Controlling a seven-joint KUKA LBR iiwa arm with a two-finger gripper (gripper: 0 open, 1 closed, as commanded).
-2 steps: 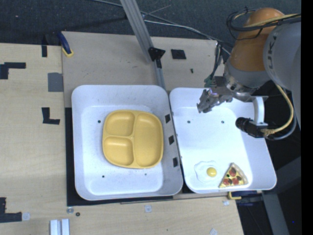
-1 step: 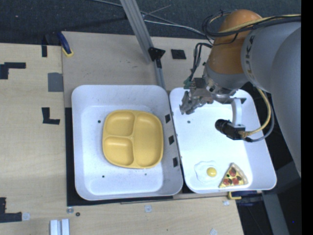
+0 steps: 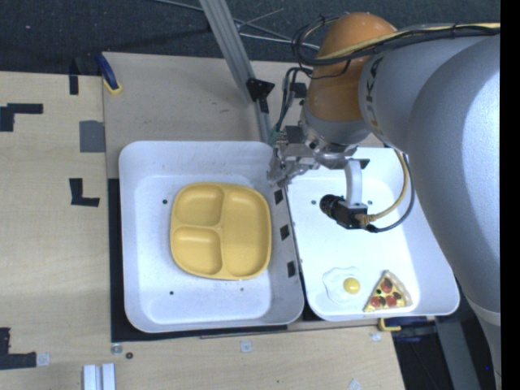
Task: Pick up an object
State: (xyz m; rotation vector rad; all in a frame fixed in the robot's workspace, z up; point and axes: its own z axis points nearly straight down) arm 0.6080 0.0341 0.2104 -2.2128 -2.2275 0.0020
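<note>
The yellow plastic 3-compartment plate (image 3: 220,231) lies flat in the left white bin (image 3: 146,169); it looks light, stiff and slick, best taken by its raised rim. A toy fried egg (image 3: 344,284) and pizza slice (image 3: 388,292) sit near in the right bin (image 3: 426,266). The end effector (image 3: 286,162) hovers at the far divide; whether wide or narrow, I cannot tell
</note>
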